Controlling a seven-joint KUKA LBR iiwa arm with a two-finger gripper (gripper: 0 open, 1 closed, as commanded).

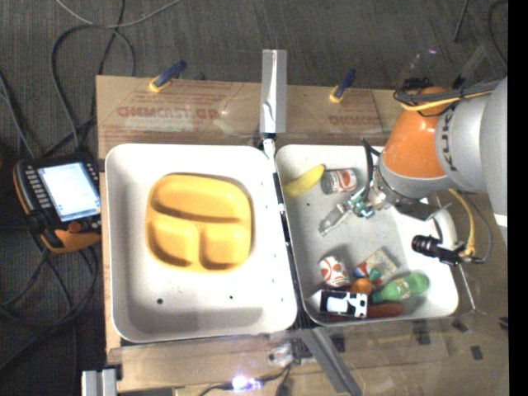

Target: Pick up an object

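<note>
My gripper (336, 219) hangs over the middle of the right bin (309, 254), pointing down and left from the orange-banded wrist (412, 151). I see nothing held in it. Just above it lie a yellow banana (304, 180) and a small red-and-white can (340, 180) on its side. Nearer the front sit another red-and-white can (332, 269), a black-and-white box (344, 304), a green bottle (406, 286), a small packet (380, 262), an orange piece (363, 285) and a red item (386, 309).
The left bin (124, 295) holds a yellow divided tray (200, 221). A metal post (273, 89) stands behind the wall between the bins. A handheld pendant (62, 192) lies off the bench at the left.
</note>
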